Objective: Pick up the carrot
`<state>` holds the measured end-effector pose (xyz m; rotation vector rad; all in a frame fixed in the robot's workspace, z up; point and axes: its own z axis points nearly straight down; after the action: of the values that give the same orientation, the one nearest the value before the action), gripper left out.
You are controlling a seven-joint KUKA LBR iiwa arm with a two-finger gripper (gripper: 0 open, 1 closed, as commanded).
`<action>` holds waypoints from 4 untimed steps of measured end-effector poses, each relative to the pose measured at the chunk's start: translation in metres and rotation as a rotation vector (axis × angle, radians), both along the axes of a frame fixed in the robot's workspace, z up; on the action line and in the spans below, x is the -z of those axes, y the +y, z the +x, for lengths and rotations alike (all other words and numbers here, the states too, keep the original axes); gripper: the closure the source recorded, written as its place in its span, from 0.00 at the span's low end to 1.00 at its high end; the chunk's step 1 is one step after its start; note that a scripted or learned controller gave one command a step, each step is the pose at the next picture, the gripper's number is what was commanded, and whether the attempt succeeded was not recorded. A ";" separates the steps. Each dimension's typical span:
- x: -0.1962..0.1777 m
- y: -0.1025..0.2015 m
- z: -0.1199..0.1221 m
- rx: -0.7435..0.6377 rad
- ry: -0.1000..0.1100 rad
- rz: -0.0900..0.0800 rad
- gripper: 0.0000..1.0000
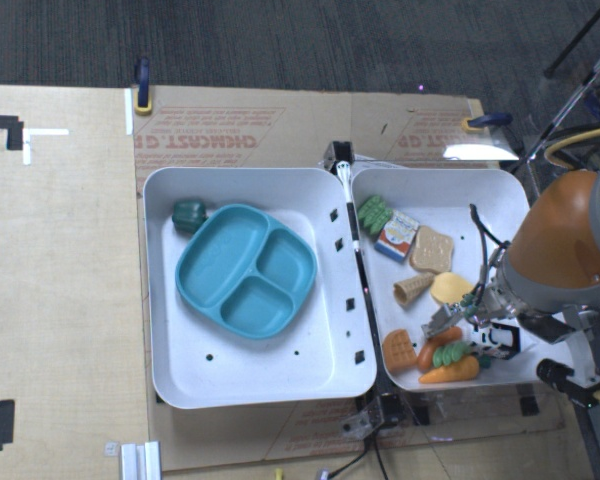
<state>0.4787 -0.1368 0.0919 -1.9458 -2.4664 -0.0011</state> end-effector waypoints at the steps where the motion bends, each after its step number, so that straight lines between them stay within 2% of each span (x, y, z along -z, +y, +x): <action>1: -0.009 0.000 0.003 0.006 -0.005 0.000 1.00; 2: -0.009 0.000 0.003 0.005 -0.005 0.000 0.00; 3: 0.000 0.006 0.065 -0.044 0.000 -0.002 0.00; 4: 0.000 0.037 0.043 -0.105 0.002 0.000 0.00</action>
<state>0.5221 -0.0998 0.0915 -1.8132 -2.5638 0.0013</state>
